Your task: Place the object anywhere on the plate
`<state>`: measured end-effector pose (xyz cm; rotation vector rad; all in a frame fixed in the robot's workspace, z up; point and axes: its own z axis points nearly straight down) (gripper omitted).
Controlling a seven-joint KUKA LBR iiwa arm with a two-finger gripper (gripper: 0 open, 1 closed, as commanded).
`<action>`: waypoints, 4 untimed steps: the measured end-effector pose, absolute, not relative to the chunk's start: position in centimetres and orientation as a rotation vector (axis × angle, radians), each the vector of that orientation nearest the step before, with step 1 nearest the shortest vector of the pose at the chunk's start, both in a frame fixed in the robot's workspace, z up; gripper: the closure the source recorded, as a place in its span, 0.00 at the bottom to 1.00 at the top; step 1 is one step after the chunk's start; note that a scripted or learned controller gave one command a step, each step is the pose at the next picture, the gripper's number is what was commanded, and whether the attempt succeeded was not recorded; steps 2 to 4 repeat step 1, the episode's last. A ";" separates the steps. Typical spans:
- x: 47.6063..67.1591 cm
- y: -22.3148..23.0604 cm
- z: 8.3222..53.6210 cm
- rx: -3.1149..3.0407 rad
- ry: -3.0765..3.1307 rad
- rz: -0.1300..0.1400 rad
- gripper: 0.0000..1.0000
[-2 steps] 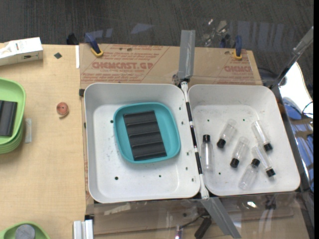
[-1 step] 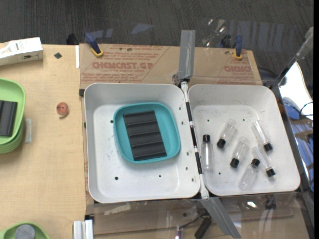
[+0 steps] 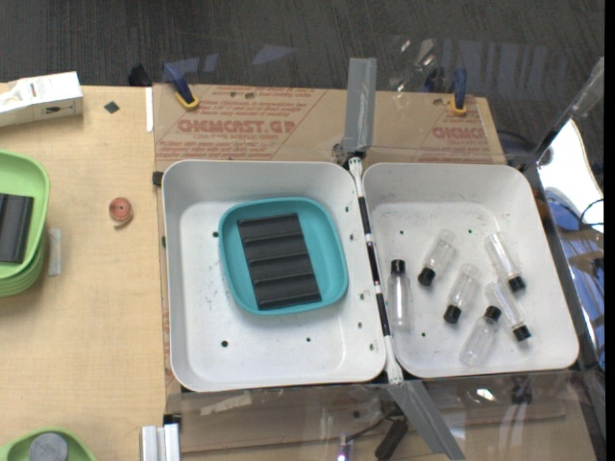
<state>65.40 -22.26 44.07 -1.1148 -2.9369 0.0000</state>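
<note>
Nearest you, six clear vials (image 3: 464,296) with black caps are lying scattered in the right bin (image 3: 538,349), most pointing their long axes toward five or seven o'clock. At nine o'clock from them, the teal plate (image 3: 332,262) is sitting in the left bin (image 3: 192,344), carrying a dark ribbed insert (image 3: 279,260). Brown cardboard (image 3: 240,118) is showing beyond both bins.

From my console, I cannot tell the arm's pose or how the pincer stands.
</note>
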 end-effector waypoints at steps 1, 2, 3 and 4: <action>65.2 -22.3 44.0 -1.243 -2.884 0.000 0.00; 65.2 -22.3 44.0 -1.243 -2.884 0.000 0.00; 65.2 -22.3 44.0 -1.243 -2.884 0.000 0.00; 65.2 -22.3 44.0 -1.243 -2.884 0.000 0.00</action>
